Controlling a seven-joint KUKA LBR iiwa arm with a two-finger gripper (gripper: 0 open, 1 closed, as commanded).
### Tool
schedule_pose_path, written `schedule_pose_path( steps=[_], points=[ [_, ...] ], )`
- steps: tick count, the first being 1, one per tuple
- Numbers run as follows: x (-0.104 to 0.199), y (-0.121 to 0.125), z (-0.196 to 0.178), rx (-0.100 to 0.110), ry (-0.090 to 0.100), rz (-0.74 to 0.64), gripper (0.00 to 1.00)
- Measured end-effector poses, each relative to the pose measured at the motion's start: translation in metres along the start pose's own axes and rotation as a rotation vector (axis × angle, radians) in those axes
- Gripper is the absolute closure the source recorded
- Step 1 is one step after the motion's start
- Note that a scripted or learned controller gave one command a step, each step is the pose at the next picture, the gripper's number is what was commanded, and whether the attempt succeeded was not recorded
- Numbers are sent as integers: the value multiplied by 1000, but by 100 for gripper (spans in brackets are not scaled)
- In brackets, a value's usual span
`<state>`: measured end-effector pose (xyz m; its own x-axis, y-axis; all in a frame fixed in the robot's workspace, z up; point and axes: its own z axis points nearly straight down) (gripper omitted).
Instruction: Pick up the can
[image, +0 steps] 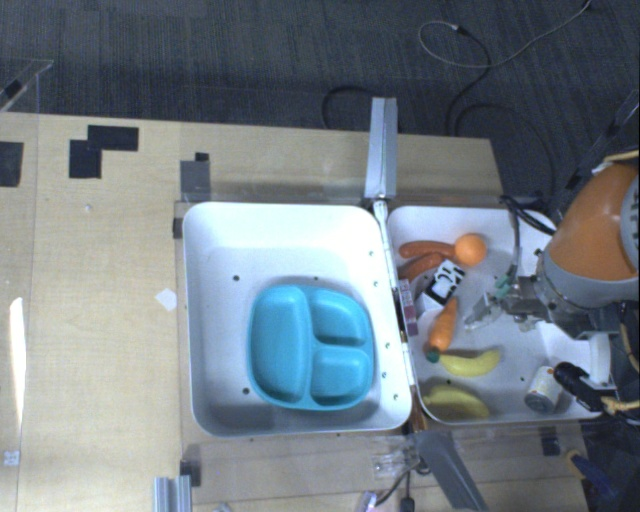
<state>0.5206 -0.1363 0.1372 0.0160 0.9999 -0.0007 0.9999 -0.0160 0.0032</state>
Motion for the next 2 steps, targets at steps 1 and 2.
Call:
schedule_pose_path(
  steps=[1,2],
  points=[
    [-43,34,-72,-2,-1,231,0],
    [-59,84,-170,-5,-2,122,0]
  ],
)
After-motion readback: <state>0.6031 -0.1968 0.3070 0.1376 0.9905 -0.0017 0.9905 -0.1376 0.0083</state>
